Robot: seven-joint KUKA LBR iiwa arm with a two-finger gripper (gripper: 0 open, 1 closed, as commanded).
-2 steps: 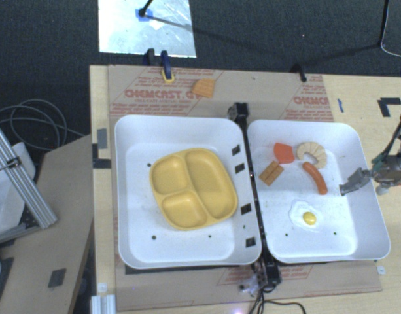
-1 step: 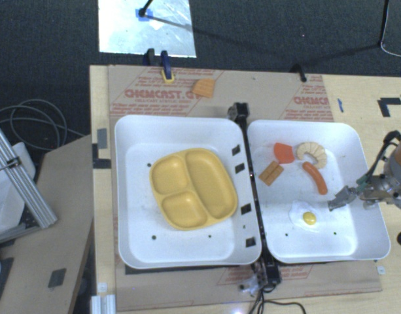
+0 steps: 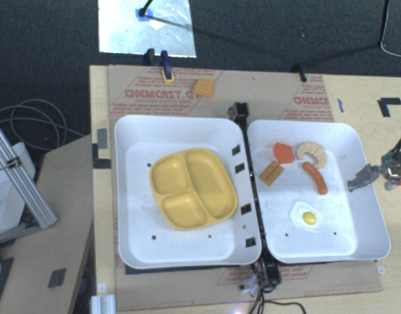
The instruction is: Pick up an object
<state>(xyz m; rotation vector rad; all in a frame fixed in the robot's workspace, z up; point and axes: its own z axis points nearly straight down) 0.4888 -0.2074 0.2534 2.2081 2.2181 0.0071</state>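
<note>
Camera view: grey two-finger gripper [image 3: 365, 179] at right bin's [image 3: 367, 237] right rim, probably empty; can't tell its state. Red sausage [image 3: 315, 177] near.

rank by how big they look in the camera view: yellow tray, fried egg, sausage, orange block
1. yellow divided tray, by far the largest
2. fried egg
3. sausage, close to the egg, so that order is unsure
4. orange block, smallest

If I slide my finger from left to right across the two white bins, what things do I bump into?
Yellow tray → brown block → orange piece → fried egg → sausage → gripper at the right bin's edge.
</note>
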